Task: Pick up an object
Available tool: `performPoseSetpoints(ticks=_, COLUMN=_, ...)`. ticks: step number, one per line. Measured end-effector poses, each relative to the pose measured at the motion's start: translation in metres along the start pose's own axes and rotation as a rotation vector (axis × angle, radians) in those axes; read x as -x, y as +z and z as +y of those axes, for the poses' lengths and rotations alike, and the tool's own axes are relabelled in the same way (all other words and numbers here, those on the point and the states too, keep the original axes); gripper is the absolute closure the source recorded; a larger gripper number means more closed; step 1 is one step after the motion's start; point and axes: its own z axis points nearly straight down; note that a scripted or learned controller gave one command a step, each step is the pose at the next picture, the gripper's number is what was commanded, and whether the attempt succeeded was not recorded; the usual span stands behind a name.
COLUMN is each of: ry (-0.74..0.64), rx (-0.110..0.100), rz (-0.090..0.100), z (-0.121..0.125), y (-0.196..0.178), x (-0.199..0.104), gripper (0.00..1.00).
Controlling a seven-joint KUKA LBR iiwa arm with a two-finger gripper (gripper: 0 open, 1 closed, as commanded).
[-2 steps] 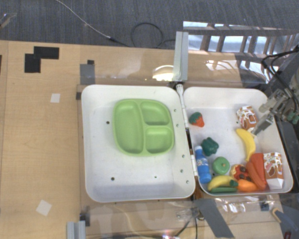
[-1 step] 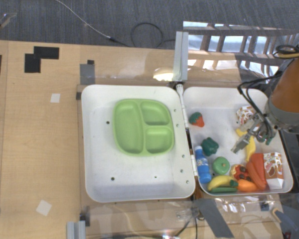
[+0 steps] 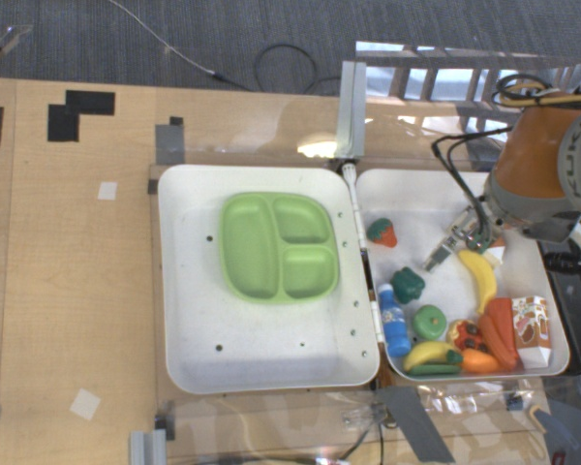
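My gripper [image 3: 445,252] hangs over the right bin [image 3: 421,206], reaching down and to the left from the orange-banded wrist. It sits just left of a yellow banana [image 3: 481,276] and up and to the right of a dark green toy [image 3: 408,284]. A strawberry [image 3: 381,232] lies to its left near the bin's wall. Nothing shows in its grasp. Further toward the front lie a green apple [image 3: 429,320], a blue bottle [image 3: 395,325], a small yellow banana [image 3: 426,354], an orange carrot [image 3: 479,361] and a red piece [image 3: 500,329].
The left bin [image 3: 189,289] holds a light green divided plate [image 3: 278,245]. A white printed box [image 3: 533,325] leans at the right bin's right wall. Black cables [image 3: 460,163] run by the arm. A metal rail [image 3: 445,77] stands behind the bins.
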Motion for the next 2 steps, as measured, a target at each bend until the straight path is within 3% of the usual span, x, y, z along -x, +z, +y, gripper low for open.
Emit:
performPoseSetpoints(ticks=1, ry=0.09, rx=0.001, rz=-0.002, z=-0.057, y=-0.002, x=-0.055, gripper=0.0)
performPoseSetpoints(ticks=2, ry=0.085, rx=0.009, rz=-0.016, z=-0.054, y=-0.017, x=-0.051, gripper=1.0)
